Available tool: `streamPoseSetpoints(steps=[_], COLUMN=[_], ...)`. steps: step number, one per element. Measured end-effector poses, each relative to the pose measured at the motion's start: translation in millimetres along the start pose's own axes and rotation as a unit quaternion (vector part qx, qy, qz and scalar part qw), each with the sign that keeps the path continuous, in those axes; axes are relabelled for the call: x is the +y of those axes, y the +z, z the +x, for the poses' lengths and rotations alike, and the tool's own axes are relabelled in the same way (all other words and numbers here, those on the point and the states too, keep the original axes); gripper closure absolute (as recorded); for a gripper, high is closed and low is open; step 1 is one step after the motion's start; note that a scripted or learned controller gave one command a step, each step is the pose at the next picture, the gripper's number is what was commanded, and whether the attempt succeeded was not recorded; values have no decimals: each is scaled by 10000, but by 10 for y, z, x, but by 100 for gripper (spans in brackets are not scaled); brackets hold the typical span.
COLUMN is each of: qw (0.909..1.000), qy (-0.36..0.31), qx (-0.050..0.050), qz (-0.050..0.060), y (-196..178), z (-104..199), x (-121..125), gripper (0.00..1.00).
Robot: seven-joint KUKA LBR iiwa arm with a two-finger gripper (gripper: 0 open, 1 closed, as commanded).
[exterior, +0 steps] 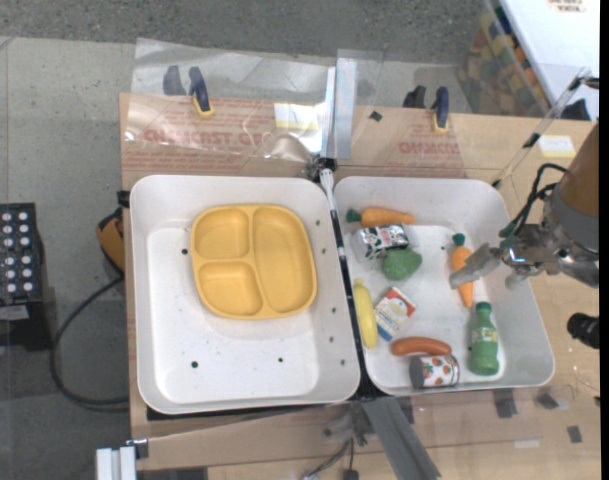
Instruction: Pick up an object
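My gripper (476, 265) reaches in from the right and hangs over the right side of the right bin (504, 208). Its tip is just above a small orange carrot (462, 260) with a green top. A green bottle (483, 340) lies just below that spot. Left of the gripper are a green lumpy toy (402, 263), a black and white can (381, 238) and a second carrot (386, 216). Toward the front lie a yellow banana (365, 314), a small carton (394, 309), a red sausage (421, 346) and a red can (434, 371).
The left bin (164, 348) holds a yellow divided plate (254, 260). A clear plastic sheet held by blue clamps (197, 90) runs behind both bins. A black cable (529, 193) loops by the arm at the right.
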State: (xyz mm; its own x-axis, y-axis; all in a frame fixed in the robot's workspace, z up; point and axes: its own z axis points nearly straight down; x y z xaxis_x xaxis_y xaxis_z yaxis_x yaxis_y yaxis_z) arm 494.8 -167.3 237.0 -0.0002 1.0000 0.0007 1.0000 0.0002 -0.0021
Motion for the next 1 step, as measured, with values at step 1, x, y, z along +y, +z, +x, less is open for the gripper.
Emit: streamPoseSetpoints(steps=[1], qw=[9983], qy=[-577], qx=[0], qz=[2], y=[1330], z=[-375], x=[283], gripper=[0])
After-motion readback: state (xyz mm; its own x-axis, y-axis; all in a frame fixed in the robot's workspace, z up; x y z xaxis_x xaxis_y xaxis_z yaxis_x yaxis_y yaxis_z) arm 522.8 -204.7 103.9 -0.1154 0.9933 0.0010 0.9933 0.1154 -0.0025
